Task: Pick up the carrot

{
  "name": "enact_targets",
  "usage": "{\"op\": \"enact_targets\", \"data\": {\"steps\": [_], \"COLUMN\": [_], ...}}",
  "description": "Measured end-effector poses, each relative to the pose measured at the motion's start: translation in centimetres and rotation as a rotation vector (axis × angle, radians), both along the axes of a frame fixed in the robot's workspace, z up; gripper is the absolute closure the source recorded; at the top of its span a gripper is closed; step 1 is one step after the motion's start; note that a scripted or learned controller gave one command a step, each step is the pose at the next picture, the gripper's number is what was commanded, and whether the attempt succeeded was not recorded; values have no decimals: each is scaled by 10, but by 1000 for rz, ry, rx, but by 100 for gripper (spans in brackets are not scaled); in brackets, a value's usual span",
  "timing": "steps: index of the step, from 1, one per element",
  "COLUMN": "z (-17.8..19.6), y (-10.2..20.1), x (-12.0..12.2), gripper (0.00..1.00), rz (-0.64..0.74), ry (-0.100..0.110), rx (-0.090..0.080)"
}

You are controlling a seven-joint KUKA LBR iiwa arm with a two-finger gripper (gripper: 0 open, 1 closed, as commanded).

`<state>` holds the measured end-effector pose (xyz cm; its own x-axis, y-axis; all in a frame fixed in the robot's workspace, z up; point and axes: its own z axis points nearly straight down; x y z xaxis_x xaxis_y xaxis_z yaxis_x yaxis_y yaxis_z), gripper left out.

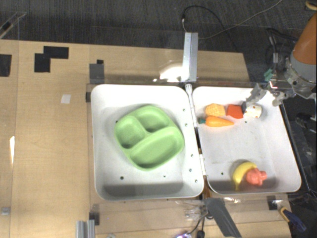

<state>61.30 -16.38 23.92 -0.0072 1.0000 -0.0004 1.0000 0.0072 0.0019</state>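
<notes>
carrot [218, 122] in right bin [257, 157], end effector [266, 94] apart

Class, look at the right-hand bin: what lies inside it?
Inside the right bin: carrot, a yellow-orange piece, red block, white piece, banana, pink toy partly covering the banana.

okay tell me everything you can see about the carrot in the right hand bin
The small orange toy carrot, smooth and plastic-looking, lies flat on its side in the upper left part of the right white bin, close to the divider. Its thick end points left, its taper right. A bumpy yellow-orange toy sits right behind it, apparently touching, with a red-orange block just behind its tapered end. No green top can be made out. The gripper hovers apart, up and to the right.
</notes>
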Motion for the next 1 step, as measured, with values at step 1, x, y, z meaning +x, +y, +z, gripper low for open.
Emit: {"op": "enact_targets", "data": {"steps": [1], "z": [-95], "y": [43], "x": [45], "gripper": [0], "rz": [-5], "ry": [1], "rx": [0]}}
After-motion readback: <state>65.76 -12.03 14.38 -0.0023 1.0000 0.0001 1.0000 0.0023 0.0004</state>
